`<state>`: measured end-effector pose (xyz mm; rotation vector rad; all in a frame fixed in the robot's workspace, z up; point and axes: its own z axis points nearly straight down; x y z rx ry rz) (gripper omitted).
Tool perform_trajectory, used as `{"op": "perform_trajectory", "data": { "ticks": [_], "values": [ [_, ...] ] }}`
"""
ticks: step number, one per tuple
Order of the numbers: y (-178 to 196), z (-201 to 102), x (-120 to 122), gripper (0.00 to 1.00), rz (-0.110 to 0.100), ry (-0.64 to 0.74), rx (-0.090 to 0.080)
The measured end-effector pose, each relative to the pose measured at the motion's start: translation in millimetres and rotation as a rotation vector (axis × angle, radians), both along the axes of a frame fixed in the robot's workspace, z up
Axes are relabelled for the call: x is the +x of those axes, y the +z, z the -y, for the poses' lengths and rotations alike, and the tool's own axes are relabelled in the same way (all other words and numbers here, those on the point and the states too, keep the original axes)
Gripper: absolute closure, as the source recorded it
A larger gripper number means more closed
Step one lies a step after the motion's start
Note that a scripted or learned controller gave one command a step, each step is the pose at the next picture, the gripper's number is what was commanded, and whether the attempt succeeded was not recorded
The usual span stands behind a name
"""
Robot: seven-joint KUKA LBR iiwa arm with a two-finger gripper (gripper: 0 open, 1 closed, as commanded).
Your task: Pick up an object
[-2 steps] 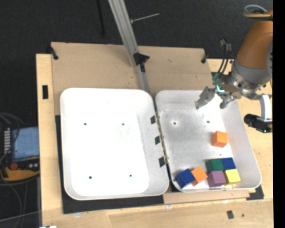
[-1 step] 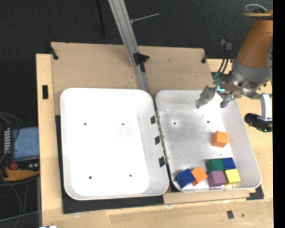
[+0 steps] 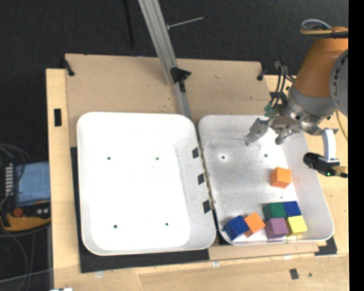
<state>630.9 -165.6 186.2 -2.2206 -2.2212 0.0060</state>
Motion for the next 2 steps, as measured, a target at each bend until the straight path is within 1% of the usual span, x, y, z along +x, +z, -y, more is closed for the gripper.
{"op": "perform_trajectory", "data": {
  "ticks": [1,2],
  "values": [
    [-62,5,-3,0.0,-0.001,-0.002,0.0],
    [-90,6,-3,0.0,0.003,-0.004,-0.001]
  ]
}}
